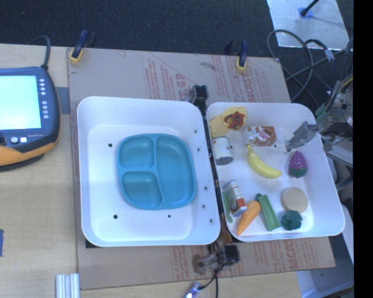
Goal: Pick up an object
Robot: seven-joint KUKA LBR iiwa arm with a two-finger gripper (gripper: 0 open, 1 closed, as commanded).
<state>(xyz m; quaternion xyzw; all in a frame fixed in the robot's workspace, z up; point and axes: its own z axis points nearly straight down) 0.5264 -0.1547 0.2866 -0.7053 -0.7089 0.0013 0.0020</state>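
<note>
The right bin (320, 166) holds several toy foods: a yellow banana (263, 165), a purple bumpy fruit (297, 164), a small grey can (222, 150), a red-and-white packet (261, 135), an orange carrot (248, 216), a green cucumber (267, 212), a round tan piece (294, 199) and a dark green broccoli (291, 220). My gripper (298, 138) reaches in from the right over this bin's upper right part. It hangs just above the purple fruit and right of the packet. Nothing shows held in it.
The left bin (93, 166) bears a blue divided plate (156, 170). A yellow and red item (230, 120) lies at the right bin's top left, and a small bottle (234, 197) lies by its left wall. A tablet controller (18, 110) rests at far left. Cables (298, 48) lie at the back right.
</note>
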